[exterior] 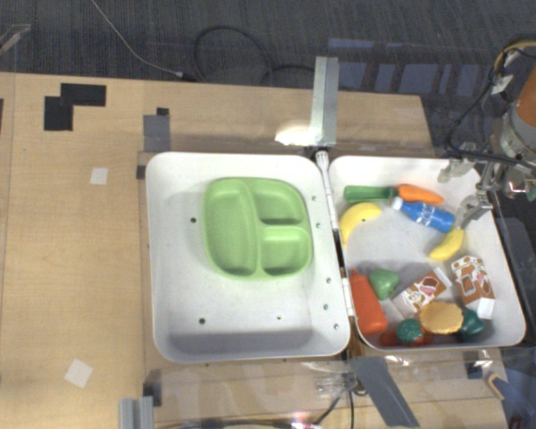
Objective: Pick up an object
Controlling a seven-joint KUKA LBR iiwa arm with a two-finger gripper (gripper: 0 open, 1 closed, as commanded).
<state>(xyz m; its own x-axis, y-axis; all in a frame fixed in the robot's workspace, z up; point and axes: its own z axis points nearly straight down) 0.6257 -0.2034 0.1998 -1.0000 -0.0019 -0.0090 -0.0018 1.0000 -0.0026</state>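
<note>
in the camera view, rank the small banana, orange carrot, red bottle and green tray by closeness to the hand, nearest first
From the hand, at the right bin's upper right:
1. small banana, just below-left of it.
2. orange carrot, further left near the top.
3. red bottle, right bin's lower left.
4. green tray, in the left bin.

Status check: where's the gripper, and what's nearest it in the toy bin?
Gripper at right bin's upper right edge, nothing seen in it. Nearest: small banana and blue bottle. Toys crowded; green tray in left bin.
</note>
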